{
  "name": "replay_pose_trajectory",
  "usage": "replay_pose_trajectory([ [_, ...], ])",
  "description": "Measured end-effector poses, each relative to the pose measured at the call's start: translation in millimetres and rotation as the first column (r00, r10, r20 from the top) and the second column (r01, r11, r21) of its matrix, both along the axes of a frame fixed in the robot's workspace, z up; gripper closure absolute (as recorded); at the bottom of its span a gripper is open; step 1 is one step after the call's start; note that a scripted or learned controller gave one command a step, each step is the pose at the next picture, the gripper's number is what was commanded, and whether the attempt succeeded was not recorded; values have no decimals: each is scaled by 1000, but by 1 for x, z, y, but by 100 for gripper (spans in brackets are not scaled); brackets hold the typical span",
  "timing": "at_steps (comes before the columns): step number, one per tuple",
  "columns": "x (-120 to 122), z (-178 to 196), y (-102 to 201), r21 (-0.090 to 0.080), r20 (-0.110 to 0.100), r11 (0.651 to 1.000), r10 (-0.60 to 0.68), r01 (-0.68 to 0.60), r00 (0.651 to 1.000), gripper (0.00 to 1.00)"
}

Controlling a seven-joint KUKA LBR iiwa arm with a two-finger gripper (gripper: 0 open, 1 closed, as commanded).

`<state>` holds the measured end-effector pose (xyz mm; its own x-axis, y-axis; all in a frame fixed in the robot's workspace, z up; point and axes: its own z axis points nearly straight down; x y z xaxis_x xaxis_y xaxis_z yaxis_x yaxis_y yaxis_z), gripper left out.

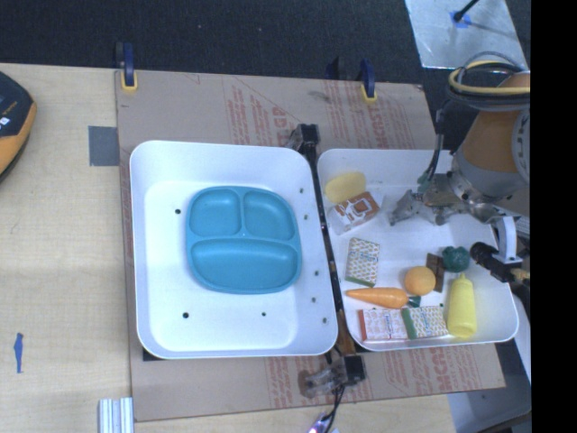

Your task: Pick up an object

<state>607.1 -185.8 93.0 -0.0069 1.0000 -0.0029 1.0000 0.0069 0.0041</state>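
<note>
We see a pale wooden tabletop [54, 242] covered by a brown cardboard sheet [225, 106], held at its far edge by two blue-and-yellow clamps [127, 66]. Beyond lies dark carpet [225, 16] with a grey sheet [460, 16].

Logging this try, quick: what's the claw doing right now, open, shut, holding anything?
Claw: open, holding nothing, low over the right bin near its far side.

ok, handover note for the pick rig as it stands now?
Gripper: low over the right bin's upper part, nothing visibly between its fingers.
Right bin holds a yellow round piece, small carton, patterned card, orange, carrot, yellow bottle, flat box.
Left bin: blue divided plate.
Done: nothing lifted. Left: grasp and raise one item.
</note>
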Motion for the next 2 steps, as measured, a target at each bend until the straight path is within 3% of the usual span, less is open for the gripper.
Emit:
replay_pose_trajectory([
  [1, -98, 69, -27, 2, -8, 1000, -10, 10, 1000, 0],
  [2, -40, -4, -2, 2, -5, 1000, 2, -2, 1000, 0],
])
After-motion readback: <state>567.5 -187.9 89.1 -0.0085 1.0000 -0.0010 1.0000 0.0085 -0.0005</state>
